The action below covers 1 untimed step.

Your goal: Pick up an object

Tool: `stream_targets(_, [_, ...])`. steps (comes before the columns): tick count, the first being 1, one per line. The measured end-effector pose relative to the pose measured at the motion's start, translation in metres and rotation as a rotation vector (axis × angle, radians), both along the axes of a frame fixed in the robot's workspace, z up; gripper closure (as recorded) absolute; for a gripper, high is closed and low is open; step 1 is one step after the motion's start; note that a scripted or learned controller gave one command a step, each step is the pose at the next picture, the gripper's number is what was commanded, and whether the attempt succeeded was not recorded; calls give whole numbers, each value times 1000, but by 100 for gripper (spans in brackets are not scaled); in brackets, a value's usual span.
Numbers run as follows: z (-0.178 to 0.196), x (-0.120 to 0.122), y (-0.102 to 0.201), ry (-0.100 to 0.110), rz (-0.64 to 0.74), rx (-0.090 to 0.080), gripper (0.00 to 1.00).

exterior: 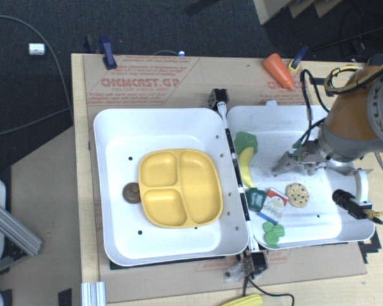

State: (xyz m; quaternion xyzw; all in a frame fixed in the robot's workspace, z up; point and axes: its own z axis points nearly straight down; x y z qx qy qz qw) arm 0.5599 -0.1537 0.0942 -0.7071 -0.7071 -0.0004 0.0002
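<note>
Arm (357,116) in from the right, over the right bin (319,231). Gripper (287,164) low above bare bin floor, fingers spread, nothing between them. Banana (245,166) just left of it along the bin's left wall, green toy (246,141) at its upper end. Cookie (297,194) below the gripper, apart from it. Small packets (268,204) beside the cookie. Yellow tray (179,187) in the left bin (115,139), brown disc (131,192) touching its left edge.
</note>
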Motion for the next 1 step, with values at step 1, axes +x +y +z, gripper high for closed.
stream_targets(1, [-10,-82,-37,2,-2,-1,0])
